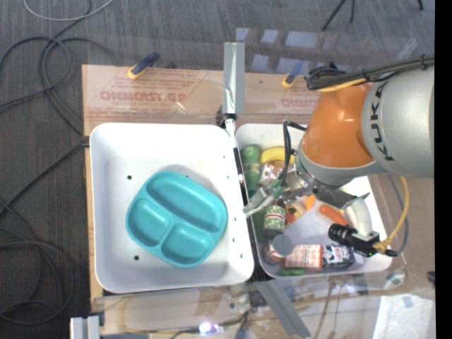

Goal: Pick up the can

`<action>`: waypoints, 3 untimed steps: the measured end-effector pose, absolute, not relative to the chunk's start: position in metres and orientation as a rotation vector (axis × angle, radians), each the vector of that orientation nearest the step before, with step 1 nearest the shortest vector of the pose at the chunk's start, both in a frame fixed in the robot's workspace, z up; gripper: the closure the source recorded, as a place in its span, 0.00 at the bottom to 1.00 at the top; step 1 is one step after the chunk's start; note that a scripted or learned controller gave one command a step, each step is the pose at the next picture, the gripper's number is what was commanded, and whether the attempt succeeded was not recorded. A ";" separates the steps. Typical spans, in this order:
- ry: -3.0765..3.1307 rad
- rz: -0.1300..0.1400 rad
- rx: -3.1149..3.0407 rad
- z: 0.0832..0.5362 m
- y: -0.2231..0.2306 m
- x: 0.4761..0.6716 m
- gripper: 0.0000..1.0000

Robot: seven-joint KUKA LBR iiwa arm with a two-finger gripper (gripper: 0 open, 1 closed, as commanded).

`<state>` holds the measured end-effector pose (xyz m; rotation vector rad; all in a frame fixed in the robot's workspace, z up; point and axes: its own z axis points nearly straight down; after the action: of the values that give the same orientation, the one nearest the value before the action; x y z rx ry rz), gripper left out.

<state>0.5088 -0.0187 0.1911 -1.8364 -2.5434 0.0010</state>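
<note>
Right bin [378,189] with mixed items; the can [274,216], green, stands near its left wall; gripper [272,193] poised directly above the can, its state cannot be told; left bin [113,147] holds a teal divided plate [176,217].

**Bench clutter around your workspace**

In your left bin [106,189] lies a teal divided plate [176,217], tilted a little. Your right bin [381,260] holds a yellow item [274,155], a small carton [321,256] lying on its side, and an orange piece [332,212]. Two clamps [143,65] grip the cardboard behind the bins.
</note>
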 end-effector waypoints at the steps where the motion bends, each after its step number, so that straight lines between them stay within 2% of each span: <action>1: -2.543 0.001 -1.836 0.191 -0.019 0.509 0.00; 2: -2.534 0.002 -1.852 0.182 -0.013 0.563 0.00; 3: -2.396 0.004 -2.024 0.182 0.017 0.484 0.00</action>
<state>0.4838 0.0165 0.1823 -2.0241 -2.3958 0.0039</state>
